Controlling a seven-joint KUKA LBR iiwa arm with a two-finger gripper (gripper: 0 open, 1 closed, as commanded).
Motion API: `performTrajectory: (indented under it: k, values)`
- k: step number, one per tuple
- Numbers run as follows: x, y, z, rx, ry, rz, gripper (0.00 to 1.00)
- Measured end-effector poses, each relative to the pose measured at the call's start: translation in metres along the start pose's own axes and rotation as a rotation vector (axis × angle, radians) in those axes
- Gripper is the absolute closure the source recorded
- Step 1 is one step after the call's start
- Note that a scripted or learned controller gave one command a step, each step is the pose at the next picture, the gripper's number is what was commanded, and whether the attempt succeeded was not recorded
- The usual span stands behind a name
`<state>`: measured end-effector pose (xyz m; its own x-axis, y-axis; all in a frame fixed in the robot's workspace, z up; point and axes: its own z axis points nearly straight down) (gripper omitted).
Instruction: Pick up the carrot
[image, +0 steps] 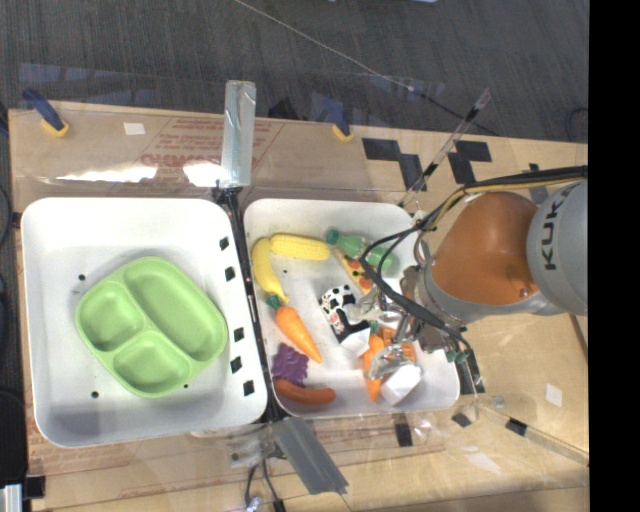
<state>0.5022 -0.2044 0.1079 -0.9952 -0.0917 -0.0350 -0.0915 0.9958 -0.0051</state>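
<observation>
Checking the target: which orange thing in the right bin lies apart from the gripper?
The carrot, beside the banana near the bin's left wall; other orange pieces sit at the gripper.

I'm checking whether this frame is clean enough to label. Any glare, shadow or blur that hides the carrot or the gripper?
Camera view: glare streaks the clear sheet behind the bins; the carrot is evenly lit and sharp; the gripper sits in cable clutter and is slightly soft, with the arm's shadow beneath.

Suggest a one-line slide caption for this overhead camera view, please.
KUKA arm reaches into the right bin near the carrot; green tray sits in left bin.
</observation>
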Motion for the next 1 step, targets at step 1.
performTrajectory:
  k: [1]
  values:
    - [-0.0047,-0.0022,-0.0138,0.010,-0.012,-0.006,1.00]
